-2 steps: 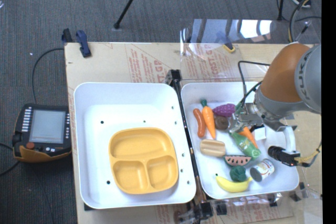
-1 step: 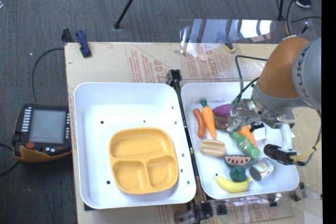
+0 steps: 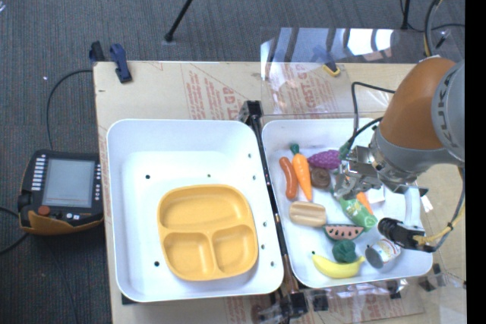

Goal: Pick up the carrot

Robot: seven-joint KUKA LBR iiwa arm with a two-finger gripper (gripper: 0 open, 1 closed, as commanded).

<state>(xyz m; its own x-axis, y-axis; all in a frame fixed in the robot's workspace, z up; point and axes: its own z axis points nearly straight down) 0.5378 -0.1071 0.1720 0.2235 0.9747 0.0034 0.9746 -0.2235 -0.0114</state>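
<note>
We see the end effector [image 3: 348, 187] at the carrot's [image 3: 302, 174] three o'clock; its grip we cannot tell.

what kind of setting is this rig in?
Probably a robotics lab. A grey arm with an orange band works over two white bins on a cardboard-topped bench, a teach pendant lies on the carpet, and the right bin holds toy food, including a carrot.

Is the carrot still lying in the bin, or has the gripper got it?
In the bin. The carrot lies on the right bin floor beside the sausage, apart from the gripper, which is over other toys.
</note>
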